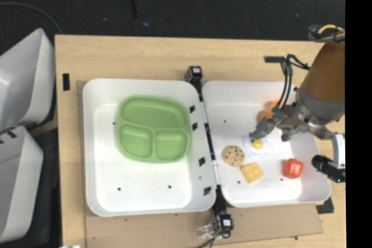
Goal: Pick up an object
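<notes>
A pale wooden bench (pixel 139 55) carried two shallow white bins side by side, with dark floor beyond its far edge and white rounded shapes (pixel 23 84) at the left, cut off by the frame. The left bin (pixel 99 183) held a green divided plate (pixel 154 128) with three compartments. The right bin (pixel 232 101) held a round speckled cookie (pixel 233 155), a yellow cheese-like block (pixel 252 172) just beside it, a red piece (pixel 293 168) nearer the right wall, and a small yellow item (pixel 257 144).

An orange object (pixel 271 107) sat partly hidden behind the cables and wrist, too covered to identify. The arm's orange band (pixel 328 75) was cut by the right edge.

The end effector (pixel 260 135) hung low over the right bin, directly above the small yellow item and apparently close to it. Whether its fingers were spread or pressed together could not be told, nor whether they touched the item.
</notes>
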You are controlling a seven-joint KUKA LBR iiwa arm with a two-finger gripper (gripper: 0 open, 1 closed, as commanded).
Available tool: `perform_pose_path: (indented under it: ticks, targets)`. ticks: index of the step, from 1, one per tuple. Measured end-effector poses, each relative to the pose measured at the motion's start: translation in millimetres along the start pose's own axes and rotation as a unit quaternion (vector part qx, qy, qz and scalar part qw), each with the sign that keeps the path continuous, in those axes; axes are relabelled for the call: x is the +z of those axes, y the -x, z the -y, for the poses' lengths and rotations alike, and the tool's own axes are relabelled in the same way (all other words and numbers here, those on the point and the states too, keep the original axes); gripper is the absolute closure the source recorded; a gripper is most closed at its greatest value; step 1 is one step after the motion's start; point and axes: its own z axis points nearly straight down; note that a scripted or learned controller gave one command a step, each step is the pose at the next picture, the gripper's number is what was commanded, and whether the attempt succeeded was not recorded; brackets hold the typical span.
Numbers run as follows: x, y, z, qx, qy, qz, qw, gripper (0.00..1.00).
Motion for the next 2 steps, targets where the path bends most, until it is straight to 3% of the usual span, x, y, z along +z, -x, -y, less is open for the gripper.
perform_pose_path:
  ticks: [1, 2]
  targets:
    - [-6.5, -0.3, -3.0, -0.002, 0.007, 0.001, 1.0, 0.0]
    - [37.3, 3.1, 2.1, 0.0, 0.005, 0.001, 1.0, 0.0]
